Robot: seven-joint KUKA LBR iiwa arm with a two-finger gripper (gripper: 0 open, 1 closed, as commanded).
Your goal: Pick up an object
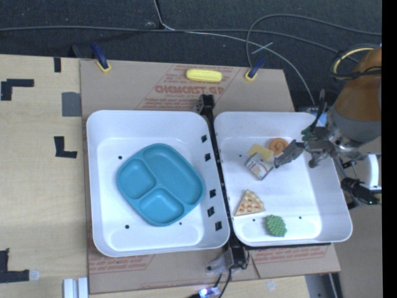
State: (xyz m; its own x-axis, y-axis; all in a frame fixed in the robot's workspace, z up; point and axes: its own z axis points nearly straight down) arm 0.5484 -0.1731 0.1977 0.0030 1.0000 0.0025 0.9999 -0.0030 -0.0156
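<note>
the arm [356, 107] reaches in from the right over the right bin [322, 225], and its gripper [298, 151] sits low by that bin's upper right side, with one dark finger [286, 156] angled toward the cluster of small things. nothing is visibly between the fingers, so no grasp can be claimed. whether the jaws are spread or pressed together, i cannot tell; the second finger is lost in the dark wrist hardware.

candidates for the pick all lie in the right bin. the orange curled piece [278, 145] is just beside the fingertip, nearest of all. the yellow wedge [259, 152] touches it on the left, and the small silver packet [257, 166] lies just below that. lower down, well apart from the gripper, the pizza-slice toy [249, 203] and the green bumpy ball [275, 225] sit near the front wall. the left bin [99, 129] holds a blue divided tray [160, 184].

this reads as the approach step, lining up on the cluster. my judgement: the next move calls for centring over one piece, likely the orange one, then closing squarely, since crowded neighbours could foul the grip or get nudged aside.
</note>
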